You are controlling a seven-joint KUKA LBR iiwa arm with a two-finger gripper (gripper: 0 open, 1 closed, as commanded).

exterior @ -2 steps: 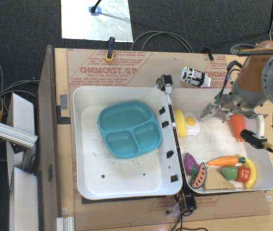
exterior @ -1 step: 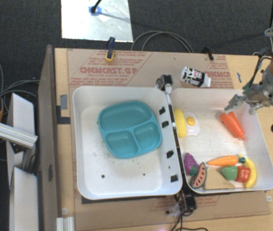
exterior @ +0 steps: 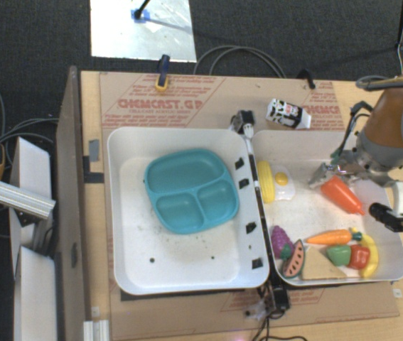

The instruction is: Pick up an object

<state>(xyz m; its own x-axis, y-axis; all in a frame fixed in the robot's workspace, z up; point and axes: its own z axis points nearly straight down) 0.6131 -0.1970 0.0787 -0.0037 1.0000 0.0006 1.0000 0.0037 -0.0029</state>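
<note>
Nothing is lifted yet: gripper (exterior: 331, 172) sits low in the right bin (exterior: 400, 265), touching the orange cone (exterior: 342, 194); finger state unclear.

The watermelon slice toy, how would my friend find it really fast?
Look in the right-hand white bin, then down to its near-left corner beside the divider between the bins. The watermelon slice lies just below the purple grapes. It is the one wedge there, red with dark seeds and a green rind.

2 white bins (exterior: 126, 212), 1 teal plate (exterior: 190, 190), 2 carrots (exterior: 343, 195), 1 watermelon slice (exterior: 294, 259)
</note>
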